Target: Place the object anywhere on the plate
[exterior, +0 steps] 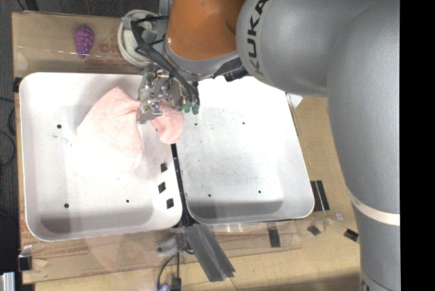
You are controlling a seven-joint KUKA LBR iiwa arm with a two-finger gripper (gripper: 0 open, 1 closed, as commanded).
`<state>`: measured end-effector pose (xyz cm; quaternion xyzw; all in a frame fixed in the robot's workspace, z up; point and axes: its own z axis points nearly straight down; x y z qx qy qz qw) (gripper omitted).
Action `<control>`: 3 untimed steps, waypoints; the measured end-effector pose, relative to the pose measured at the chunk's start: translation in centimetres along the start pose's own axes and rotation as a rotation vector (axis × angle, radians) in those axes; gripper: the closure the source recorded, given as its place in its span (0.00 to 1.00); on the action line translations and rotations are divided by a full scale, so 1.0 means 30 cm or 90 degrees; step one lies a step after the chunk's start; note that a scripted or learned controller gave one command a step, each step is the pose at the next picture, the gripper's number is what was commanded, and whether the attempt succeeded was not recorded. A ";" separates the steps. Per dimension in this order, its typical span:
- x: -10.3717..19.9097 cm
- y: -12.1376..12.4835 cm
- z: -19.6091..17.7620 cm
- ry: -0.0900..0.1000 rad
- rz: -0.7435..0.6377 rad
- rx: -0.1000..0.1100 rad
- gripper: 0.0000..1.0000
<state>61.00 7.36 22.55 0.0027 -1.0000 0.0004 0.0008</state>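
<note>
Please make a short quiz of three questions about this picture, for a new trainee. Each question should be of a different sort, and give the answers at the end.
1. True or false: the pink cloth lies completely inside the right bin.
2. Multiple choice: where is the small purple object?
A. in the left bin
B. on the bench beyond the left bin, near the picture's top left
C. in the right bin
3. Fill in: the gripper is above the ____ between the two bins, at the cloth's right end.

Key:
1. False. Most of the cloth lies in the left bin; only its right end reaches the shared edge.
2. B
3. border
</note>
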 end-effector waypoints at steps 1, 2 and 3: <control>0.073 0.151 0.005 0.001 -0.002 0.001 1.00; 0.098 0.323 -0.010 0.000 -0.002 0.001 1.00; 0.098 0.322 -0.011 0.000 -0.001 0.001 0.00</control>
